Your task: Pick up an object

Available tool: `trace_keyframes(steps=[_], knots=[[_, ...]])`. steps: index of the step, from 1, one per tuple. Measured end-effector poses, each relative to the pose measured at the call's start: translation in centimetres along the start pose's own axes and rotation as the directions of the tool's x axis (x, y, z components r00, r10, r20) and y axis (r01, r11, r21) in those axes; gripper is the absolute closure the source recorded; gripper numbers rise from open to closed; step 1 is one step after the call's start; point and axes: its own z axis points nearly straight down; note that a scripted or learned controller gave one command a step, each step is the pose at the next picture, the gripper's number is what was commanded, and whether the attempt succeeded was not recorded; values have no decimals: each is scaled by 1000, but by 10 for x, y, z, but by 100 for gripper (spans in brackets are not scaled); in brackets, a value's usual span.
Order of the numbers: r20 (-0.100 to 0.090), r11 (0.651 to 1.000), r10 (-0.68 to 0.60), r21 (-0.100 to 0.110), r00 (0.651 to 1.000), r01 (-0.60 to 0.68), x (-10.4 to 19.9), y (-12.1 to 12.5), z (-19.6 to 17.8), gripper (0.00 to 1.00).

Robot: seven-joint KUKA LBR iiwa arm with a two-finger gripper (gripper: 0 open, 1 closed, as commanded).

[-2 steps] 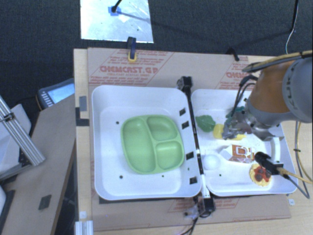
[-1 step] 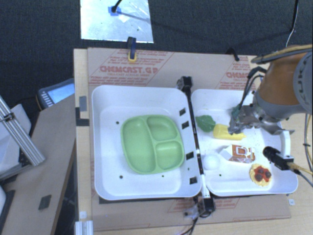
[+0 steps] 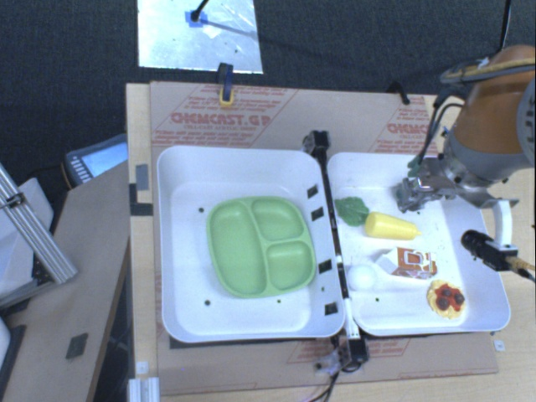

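White bin (image 3: 477, 308), smooth yellow corn-like object (image 3: 390, 225) (tapered, lying flat)

Even overhead light, glare on the white bins (image 3: 243, 162), soft shadows, slightly grainy

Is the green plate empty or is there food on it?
Empty. The green plate lies flat in the left bin, and all three of its compartments show bare green.
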Motion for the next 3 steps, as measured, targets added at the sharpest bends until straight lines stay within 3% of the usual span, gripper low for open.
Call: trace_keyframes(steps=[1,3], knots=[[0,1000,1,2,1000,-1,0,1,-31,100],[-4,1000,-5,6,1000,5,100,-21,-28,100]])
